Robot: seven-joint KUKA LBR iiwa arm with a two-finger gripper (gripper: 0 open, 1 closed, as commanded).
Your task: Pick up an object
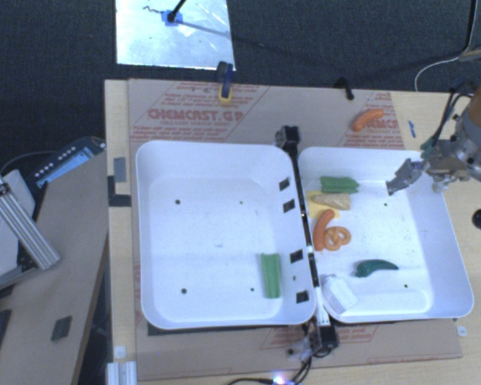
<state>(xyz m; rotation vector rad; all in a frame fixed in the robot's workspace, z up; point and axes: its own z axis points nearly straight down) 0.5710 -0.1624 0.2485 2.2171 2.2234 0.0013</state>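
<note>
**Arm Hovered at the Right Bin's Upper Edge, Nothing in Its Grasp**

The gripper (404, 176) stood at the right of the frame, over the upper right part of the right bin (433, 239). Its grey fingers pointed down and to the left, and they looked slightly parted with nothing between them. The arm (474, 131) reached in behind it from the right edge.

Most of the objects lay in the left half of the right bin. A green piece (339, 184) sat near the top, with a pale yellow piece (330, 202) touching it just below. Under these lay an orange carrot-like piece (323, 220), and beside it an orange ring-shaped piece (336, 237). A dark green pepper-like object (374, 268) rested lower down, toward the bin's middle, and a white block (340, 294) sat in the lower left corner. All of them were well apart from the gripper.

The left bin (184, 183) held one green bar (270, 275), upright in the frame, near its lower right corner.

Outside the bins, an orange object (368, 119) lay on the brown board (248, 111) above the right bin. A yellow and blue clamp (224, 83) stood at the board's upper edge.
</note>
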